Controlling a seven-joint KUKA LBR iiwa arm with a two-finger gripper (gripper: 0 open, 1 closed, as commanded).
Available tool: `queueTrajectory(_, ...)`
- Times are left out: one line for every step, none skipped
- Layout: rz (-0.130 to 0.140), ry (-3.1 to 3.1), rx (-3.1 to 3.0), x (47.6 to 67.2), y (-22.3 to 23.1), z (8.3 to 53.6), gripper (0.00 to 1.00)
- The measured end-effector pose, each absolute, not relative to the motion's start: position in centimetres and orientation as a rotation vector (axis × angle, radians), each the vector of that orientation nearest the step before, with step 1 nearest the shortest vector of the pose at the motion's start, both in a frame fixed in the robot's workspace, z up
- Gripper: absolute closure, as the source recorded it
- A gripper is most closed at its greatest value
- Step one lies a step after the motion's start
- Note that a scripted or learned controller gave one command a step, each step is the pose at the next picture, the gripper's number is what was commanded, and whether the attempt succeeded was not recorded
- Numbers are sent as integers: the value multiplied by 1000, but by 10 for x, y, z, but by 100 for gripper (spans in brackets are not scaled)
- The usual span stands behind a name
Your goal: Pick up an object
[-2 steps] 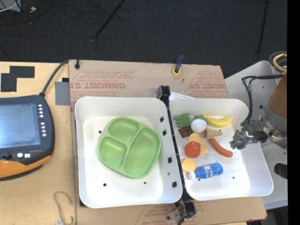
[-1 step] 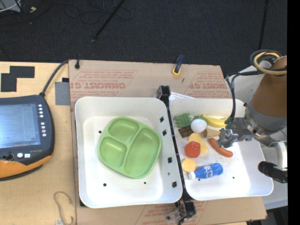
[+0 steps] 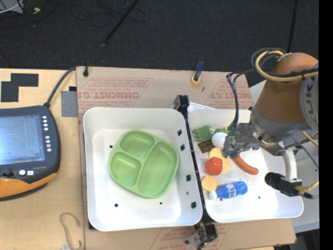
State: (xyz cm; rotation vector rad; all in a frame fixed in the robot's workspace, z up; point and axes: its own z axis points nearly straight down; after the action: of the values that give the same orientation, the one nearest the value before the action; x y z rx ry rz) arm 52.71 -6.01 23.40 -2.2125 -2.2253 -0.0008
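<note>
The bench carries 2 shallow white bins side by side. In the left bin [image 3: 96,139] a green divided plate [image 3: 144,163] with 3 compartments lies flat near the middle, turned a little.

The right bin [image 3: 283,204] holds the small objects, all gathered along its left wall. From the far edge toward the near edge there are a green leafy toy [image 3: 203,133], a white egg [image 3: 219,138], a brown piece [image 3: 205,146], a red tomato-like toy [image 3: 214,166], a yellow piece [image 3: 209,183] and a blue bottle [image 3: 231,189] lying on its side. A red sausage [image 3: 245,165] lies slanted just right of the tomato.

The gripper [image 3: 231,149] hangs over this group, between the egg and the sausage. I cannot tell if it is wide or narrow, and nothing is visibly held. A teach pendant [image 3: 26,145] lies at the left edge of the bench.
</note>
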Motion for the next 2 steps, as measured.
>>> queueTrajectory(1,-2224,-2215,551,-17,226,100)
queueTrajectory(3,-2223,-2215,557,33,221,100)
